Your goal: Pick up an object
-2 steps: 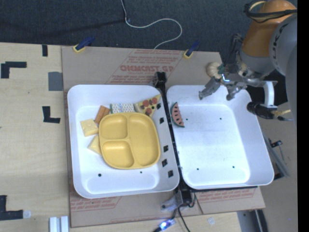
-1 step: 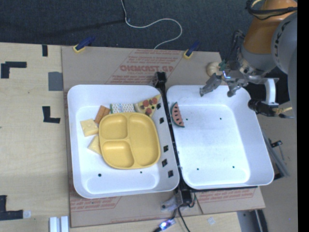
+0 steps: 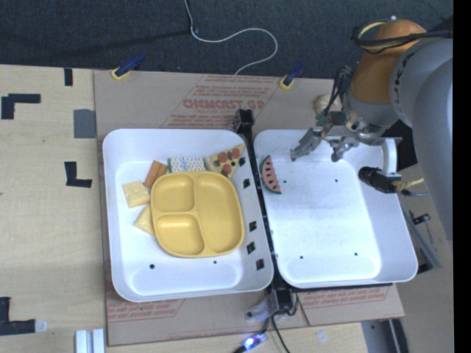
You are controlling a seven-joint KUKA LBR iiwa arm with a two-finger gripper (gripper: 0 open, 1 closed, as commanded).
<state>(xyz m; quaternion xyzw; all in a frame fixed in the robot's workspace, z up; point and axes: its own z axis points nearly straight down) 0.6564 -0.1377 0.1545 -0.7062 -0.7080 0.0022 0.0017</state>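
A watermelon slice (image 3: 271,174) lies at the left wall of the right bin (image 3: 368,271). My gripper (image 3: 321,148) hangs over the back of that bin, to the right of the slice, open with nothing between its fingers. In the left bin (image 3: 125,263) a yellow divided plate (image 3: 197,214) takes up the middle. Around the plate's back and left lie a pizza slice (image 3: 227,159), a checkered piece (image 3: 185,165), a brown cracker (image 3: 155,173) and pale yellow pieces (image 3: 135,194).
The grey arm with its orange band (image 3: 383,57) comes in from the upper right. A black divider (image 3: 254,197) runs between the bins. A white cable (image 3: 235,39) loops behind the cardboard base.
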